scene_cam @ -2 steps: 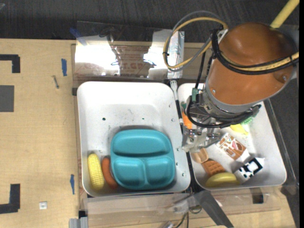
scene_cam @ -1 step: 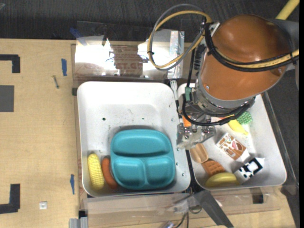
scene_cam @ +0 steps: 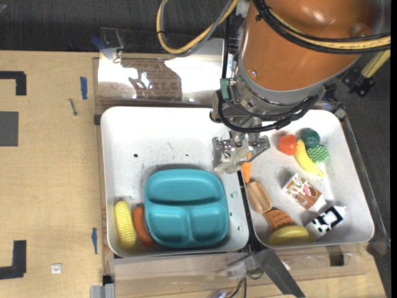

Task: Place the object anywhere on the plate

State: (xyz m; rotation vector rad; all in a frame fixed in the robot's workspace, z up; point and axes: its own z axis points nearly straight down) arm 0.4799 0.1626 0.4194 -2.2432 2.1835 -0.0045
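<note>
Gripper [scene_cam: 240,151] at centre frame, hanging just above the rim shared by the two white bins, beneath the arm's big orange band [scene_cam: 310,23]; we cannot tell its state from this slant. An orange sliver, which we take for a toy carrot [scene_cam: 246,169], shows directly under it on the dividing wall, and we judge this the likely object of the task, though we cannot confirm it is gripped. Left bin [scene_cam: 124,129]: one teal divided plate [scene_cam: 186,213] in its lower half, three compartments, all bare; one yellow corn cob [scene_cam: 125,223] and one orange-red piece [scene_cam: 140,225] lying side by side against the plate's left edge. Right bin [scene_cam: 353,185]: one orange-red round fruit [scene_cam: 286,144], one banana [scene_cam: 305,158], one green broccoli-like piece [scene_cam: 313,143] at upper right; one tan bread-like piece [scene_cam: 259,196] by the divider; one printed carton [scene_cam: 302,191] in the middle; one black-and-white block [scene_cam: 327,220] and one yellow rounded piece [scene_cam: 289,233] along the lower edge. For the step in hand, we would first secure the item cleanly clear of the rim, lift enough to pass the divider, then travel toward lower left and release low over the plate's wide upper compartment, keeping away from the corn so that nothing is nudged.
</note>
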